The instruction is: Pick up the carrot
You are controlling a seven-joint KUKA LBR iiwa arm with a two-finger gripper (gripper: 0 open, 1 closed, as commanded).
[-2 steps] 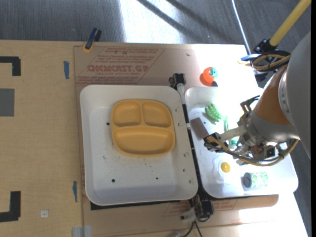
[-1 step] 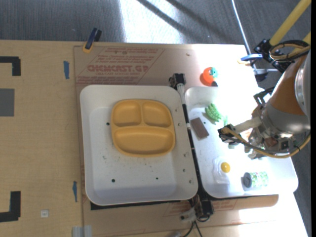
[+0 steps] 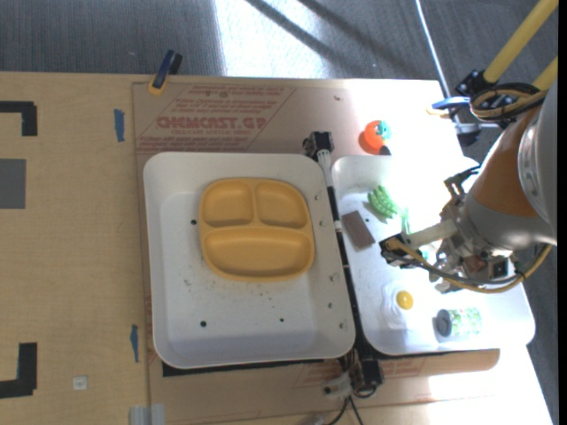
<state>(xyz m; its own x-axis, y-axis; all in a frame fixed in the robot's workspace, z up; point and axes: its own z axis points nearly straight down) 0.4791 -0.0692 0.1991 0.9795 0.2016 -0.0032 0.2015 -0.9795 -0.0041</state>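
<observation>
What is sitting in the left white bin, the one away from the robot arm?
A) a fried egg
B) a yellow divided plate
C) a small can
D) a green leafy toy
B: a yellow divided plate with three compartments lies in the left bin, while the small toys sit in the right bin under the arm.
</observation>
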